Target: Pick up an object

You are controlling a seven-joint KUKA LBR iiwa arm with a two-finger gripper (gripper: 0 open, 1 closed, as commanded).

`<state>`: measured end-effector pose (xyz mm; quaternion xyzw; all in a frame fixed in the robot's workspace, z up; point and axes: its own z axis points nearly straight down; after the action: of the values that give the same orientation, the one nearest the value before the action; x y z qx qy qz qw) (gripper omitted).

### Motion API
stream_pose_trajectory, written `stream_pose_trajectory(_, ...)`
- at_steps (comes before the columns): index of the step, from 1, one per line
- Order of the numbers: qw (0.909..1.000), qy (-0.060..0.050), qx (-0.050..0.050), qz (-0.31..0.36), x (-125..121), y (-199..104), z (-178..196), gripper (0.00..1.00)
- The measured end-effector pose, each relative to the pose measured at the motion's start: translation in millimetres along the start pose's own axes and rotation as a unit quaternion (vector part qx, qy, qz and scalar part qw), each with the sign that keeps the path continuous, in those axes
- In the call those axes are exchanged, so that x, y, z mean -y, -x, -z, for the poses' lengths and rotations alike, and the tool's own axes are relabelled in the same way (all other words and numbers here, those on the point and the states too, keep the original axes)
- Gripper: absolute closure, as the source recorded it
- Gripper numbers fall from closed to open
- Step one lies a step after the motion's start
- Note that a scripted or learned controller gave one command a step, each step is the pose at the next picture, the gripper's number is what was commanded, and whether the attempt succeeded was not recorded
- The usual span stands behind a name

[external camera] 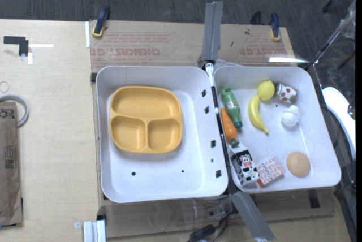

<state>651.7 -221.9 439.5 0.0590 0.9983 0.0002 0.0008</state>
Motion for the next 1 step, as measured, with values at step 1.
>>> stream_pose_trajectory(1,0.9886,0.000,0.000,0.150,-0.2,1.9,0.2,1.00)
